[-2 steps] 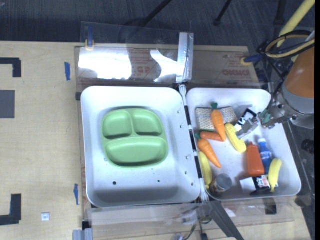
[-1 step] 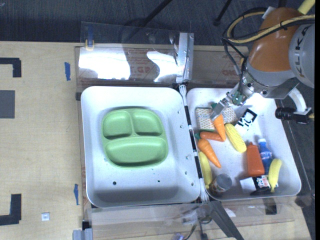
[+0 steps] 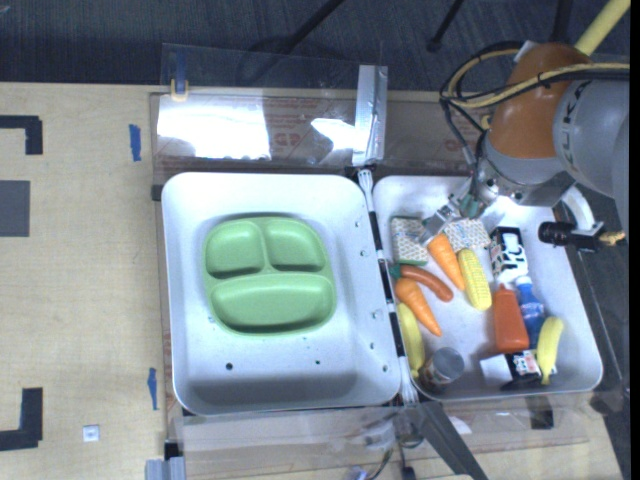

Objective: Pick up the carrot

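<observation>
From my seat I see the grey arm with its orange band reaching into the right shallow white plastic bin (image 3: pixel 585 363). Its metal two-finger gripper (image 3: pixel 447 217) hangs low over the bin's upper left part, just above the tapered orange carrot (image 3: pixel 445 260); I cannot tell how its jaws stand. That carrot lies slanted on a speckled flat pad, touching a bumpy yellow corn cob (image 3: pixel 475 279). A second smooth orange carrot (image 3: pixel 420 307) lies lower left, beside a glossy red-orange sausage shape (image 3: pixel 428 281). An orange bottle (image 3: pixel 508 320) stands near the middle. The left white bin (image 3: pixel 190 228) holds a matte green three-section plate (image 3: pixel 268 273).
</observation>
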{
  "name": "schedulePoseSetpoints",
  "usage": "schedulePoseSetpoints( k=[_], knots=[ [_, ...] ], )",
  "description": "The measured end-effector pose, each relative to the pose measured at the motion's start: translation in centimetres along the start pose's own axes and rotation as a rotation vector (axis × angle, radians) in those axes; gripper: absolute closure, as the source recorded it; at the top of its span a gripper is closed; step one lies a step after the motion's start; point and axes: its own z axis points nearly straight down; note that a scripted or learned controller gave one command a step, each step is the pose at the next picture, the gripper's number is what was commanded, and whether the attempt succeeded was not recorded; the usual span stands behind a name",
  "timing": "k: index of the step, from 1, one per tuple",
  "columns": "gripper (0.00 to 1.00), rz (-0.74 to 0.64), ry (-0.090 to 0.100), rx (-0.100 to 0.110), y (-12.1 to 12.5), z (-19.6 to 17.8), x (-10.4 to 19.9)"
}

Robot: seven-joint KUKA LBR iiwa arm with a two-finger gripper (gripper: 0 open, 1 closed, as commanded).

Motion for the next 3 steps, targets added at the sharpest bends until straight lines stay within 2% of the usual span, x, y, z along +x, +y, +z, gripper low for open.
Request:
schedulePoseSetpoints(
  k=[1,2,3],
  knots=[
    [0.00,0.208,-0.015,-0.020,-2.9,0.5,3.7],
    [1.00,0.207,-0.012,-0.019,-2.8,-0.5,3.8],
    [1.00,0.302,0.002,0.002,1.6,-10.1,2.6]
  ],
)
